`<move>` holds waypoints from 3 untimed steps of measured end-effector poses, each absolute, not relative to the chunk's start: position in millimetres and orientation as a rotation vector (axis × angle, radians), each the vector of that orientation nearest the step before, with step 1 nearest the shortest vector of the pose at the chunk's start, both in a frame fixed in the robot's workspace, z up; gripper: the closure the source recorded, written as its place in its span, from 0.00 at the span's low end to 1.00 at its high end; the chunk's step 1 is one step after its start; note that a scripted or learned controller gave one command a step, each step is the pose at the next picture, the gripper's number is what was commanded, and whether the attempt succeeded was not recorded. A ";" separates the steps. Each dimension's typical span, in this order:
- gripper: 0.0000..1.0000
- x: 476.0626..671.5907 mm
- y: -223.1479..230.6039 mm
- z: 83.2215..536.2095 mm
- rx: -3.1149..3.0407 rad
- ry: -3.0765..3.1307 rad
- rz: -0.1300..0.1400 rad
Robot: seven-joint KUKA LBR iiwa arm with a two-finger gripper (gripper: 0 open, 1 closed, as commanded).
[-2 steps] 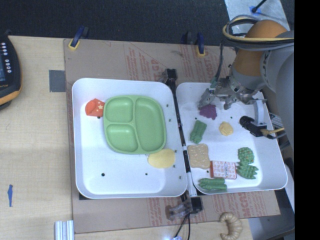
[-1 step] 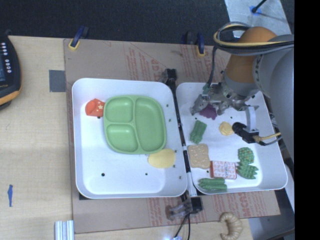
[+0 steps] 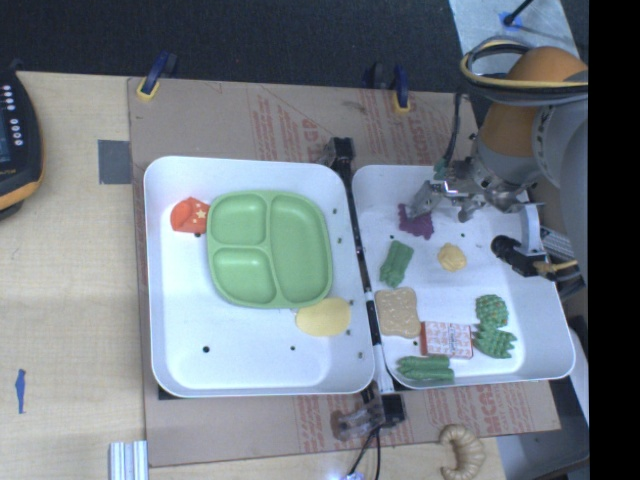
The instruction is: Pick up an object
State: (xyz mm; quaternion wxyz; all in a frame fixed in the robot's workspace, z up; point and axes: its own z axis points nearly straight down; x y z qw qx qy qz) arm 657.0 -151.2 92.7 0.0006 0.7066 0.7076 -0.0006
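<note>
The gripper (image 3: 432, 200) hangs low over the right bin (image 3: 540, 368), its tip just above a purple toy (image 3: 416, 221) near the bin's far left corner; whether its fingers are open or closed I cannot tell. A green pickle (image 3: 396, 263) and a yellow lump (image 3: 452, 258) lie nearby. The left bin (image 3: 180, 358) holds a green plate (image 3: 270, 248)

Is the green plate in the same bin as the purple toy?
No, the green plate lies in the left bin, while the purple toy lies in the right bin.
</note>
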 end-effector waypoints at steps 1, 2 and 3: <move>0.00 656.3 -115.1 91.9 2.215 2.233 -0.006; 0.00 656.4 -123.2 92.1 2.218 2.226 -0.004; 1.00 656.9 -123.5 103.4 2.216 2.229 -0.005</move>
